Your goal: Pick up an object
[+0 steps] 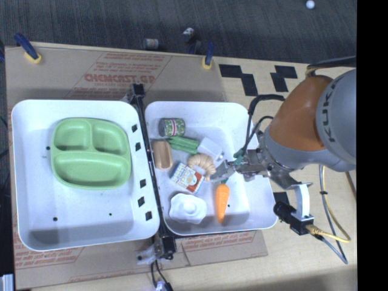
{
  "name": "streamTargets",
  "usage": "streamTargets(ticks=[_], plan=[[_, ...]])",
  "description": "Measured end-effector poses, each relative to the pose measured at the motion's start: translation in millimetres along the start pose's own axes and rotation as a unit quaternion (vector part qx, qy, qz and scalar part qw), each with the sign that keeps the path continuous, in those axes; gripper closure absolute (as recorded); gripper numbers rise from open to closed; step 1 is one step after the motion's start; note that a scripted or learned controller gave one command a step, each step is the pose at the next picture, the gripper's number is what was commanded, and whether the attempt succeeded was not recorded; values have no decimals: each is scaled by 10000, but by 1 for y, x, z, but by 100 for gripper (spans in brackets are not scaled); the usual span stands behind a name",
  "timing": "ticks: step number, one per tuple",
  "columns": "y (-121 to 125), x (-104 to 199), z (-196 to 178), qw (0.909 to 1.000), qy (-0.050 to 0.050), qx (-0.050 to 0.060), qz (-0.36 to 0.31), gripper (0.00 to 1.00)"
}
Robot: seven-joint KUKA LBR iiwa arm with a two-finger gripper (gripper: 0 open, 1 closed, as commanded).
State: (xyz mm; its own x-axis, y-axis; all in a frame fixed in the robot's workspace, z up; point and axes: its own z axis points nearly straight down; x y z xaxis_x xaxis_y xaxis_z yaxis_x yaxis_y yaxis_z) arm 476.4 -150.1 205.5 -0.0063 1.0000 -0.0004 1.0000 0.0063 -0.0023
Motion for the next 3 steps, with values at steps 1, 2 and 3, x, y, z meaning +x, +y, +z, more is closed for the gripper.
streamTargets(ticks=[1, 2, 3], plan=[[0, 0, 0, 10000, 0, 0, 0, 0], [0, 0, 0, 10000, 0, 0, 0, 0], [0, 0, 0, 10000, 0, 0, 0, 0]])
